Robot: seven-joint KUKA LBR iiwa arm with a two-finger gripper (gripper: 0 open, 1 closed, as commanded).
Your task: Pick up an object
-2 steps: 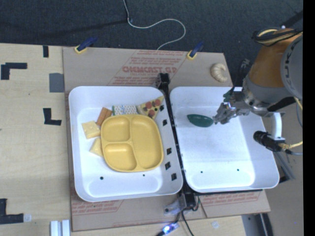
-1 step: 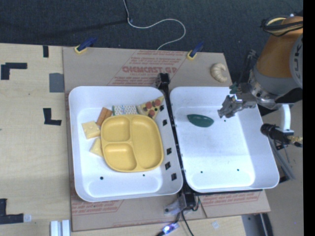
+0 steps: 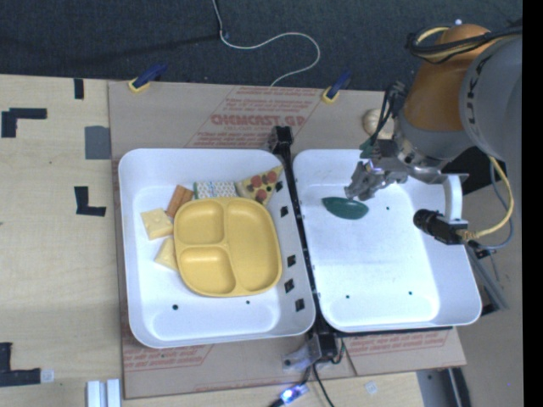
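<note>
A dark green flat piece [image 3: 345,208] lies in the right bin [image 3: 386,299], near its far left part. My gripper [image 3: 360,191] hangs just above the piece's far right end, very close to it or touching it. The left bin [image 3: 140,299] holds a yellow divided plate [image 3: 227,246]. Around the plate's far and left sides lie a pale yellow square [image 3: 156,223], an orange-brown block [image 3: 179,199], a patterned strip [image 3: 214,190] and a pizza-like piece [image 3: 262,183].
The grey arm with its orange band [image 3: 441,91] reaches in from the upper right, above the right bin's far edge. A divider ridge [image 3: 293,227] separates the two bins. A white cable [image 3: 271,45] lies on the dark surface behind the bench.
</note>
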